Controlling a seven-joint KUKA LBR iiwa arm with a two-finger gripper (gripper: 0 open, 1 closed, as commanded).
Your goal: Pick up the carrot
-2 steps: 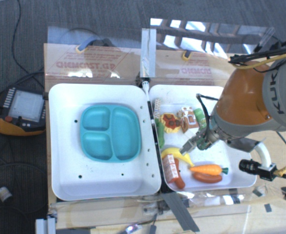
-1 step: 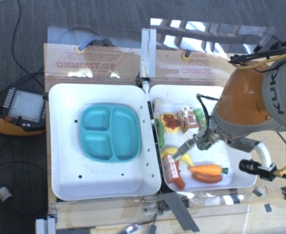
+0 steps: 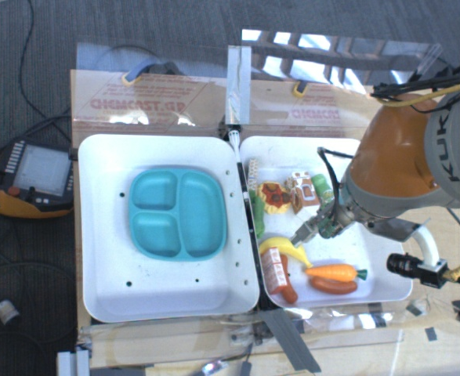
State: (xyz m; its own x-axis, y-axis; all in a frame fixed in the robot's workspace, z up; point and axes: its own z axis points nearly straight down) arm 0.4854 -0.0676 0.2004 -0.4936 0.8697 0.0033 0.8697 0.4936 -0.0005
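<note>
- We see two white bins side by side on a bench, the left bin (image 3: 104, 288) and the right bin (image 3: 386, 292), their inner walls touching along the middle.
- Brown cardboard (image 3: 159, 100) with red printing lies behind both bins, and a shiny metal strip (image 3: 239, 84) stands upright at the seam between them.
- The floor (image 3: 96, 14) is dark grey carpet. A black cable (image 3: 27, 22) runs across it at upper left, and a pendant (image 3: 30, 180) with a grey screen and an orange edge lies on it left of the bench.
- The left bin holds a teal tray (image 3: 178, 214) with three compartments, lying flat near the bin's centre.
- The carrot (image 3: 333, 272) lies on its side near the front wall of the right bin, green end pointing right. It touches a red sausage (image 3: 335, 286) just in front of it.
- A banana (image 3: 284, 249) lies left of the carrot. A red packet (image 3: 275, 271) lies beside the banana, near the left wall.
- A pizza slice (image 3: 275, 197), a small box (image 3: 300, 185) and a green item (image 3: 321, 186) sit toward the back of the right bin. A green vegetable (image 3: 258, 214) lies along the left wall.
- The arm (image 3: 402, 159) reaches in from the right, its orange band over the right bin.
- The gripper (image 3: 312, 232) sits above the bin floor, near the banana's right end and apart from the carrot.
- We cannot tell whether the gripper is open or closed, and we see nothing gripped in it.
</note>
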